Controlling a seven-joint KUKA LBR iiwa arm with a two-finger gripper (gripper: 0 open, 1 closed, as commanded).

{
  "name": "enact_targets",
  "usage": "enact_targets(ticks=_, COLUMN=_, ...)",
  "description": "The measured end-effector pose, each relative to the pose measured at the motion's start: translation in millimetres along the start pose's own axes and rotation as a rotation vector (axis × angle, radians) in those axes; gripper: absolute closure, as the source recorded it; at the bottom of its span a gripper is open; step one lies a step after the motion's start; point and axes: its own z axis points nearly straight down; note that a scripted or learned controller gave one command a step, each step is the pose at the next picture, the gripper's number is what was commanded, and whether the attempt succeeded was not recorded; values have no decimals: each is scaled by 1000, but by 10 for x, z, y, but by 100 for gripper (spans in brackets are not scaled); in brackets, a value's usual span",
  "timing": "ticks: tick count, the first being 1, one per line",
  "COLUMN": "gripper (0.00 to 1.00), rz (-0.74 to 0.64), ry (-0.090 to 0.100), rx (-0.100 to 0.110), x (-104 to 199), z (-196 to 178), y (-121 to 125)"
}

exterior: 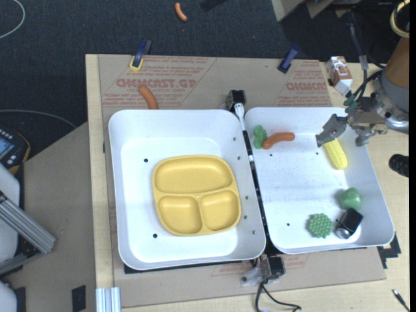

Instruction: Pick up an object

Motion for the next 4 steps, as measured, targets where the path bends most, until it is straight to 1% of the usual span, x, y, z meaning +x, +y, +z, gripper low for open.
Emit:
enact_targets(ticks=1, gripper=0, rz=-2, ry=-2, rx=-11, x=0, z=-60, y=20)
enact_targets(ticks=2, gripper=0, rz=-3, ry=0, rx=-5, x=25, z=538, y=100)
enact_targets(ticks=3, gripper=0, rz=-3, ry=0, rx=-5, x=83, z=983, y=123)
enact_targets(ticks=4, gripper=0, rz=-2, ry=0, rx=-4, x=73, z=1622, y=108)
